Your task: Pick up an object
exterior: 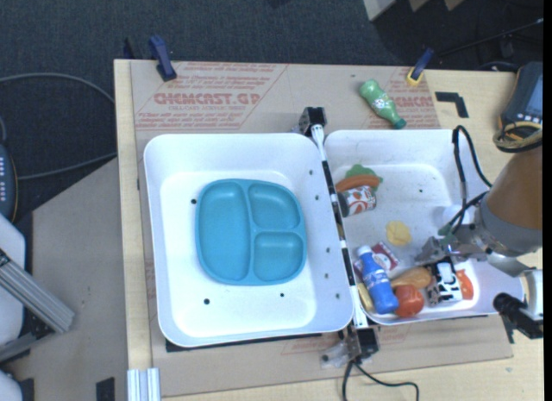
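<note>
- Gripper (442,272) sits low in the right bin (405,149), near corner — among toys; whether it grips anything, I cannot tell.
- Blue plate (250,229) lies in the left bin (172,184).

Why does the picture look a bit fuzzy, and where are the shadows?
In the camera view, everything is slightly soft, so the small toys in the right bin look smudgy; the light is even, with only faint shadows along the walls of the left bin and around the blue plate; the robot's hand is a blurry dark jumble, and the white bins look bright without sharp glare.
</note>
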`<state>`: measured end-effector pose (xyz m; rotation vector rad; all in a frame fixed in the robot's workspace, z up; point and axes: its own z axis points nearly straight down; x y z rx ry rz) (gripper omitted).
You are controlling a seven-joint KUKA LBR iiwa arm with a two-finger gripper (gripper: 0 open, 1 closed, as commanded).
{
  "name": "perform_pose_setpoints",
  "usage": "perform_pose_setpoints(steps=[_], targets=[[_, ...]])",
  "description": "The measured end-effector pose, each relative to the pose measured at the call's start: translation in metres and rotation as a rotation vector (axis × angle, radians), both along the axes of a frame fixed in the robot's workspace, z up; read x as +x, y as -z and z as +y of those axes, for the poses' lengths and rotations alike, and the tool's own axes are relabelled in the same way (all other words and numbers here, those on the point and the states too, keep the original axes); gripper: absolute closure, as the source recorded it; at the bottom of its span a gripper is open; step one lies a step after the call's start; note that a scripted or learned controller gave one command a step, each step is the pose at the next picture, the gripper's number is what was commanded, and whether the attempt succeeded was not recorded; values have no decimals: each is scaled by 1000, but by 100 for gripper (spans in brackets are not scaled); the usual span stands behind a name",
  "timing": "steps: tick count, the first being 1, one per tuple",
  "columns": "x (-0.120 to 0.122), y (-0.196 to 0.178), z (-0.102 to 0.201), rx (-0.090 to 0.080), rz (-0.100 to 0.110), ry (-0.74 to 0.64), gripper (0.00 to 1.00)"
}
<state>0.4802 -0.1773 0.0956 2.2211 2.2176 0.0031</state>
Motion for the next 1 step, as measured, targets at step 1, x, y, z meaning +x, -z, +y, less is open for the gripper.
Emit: perform_pose_setpoints(steps=[1], targets=[[0,-89,108,1,3,-3,100]])
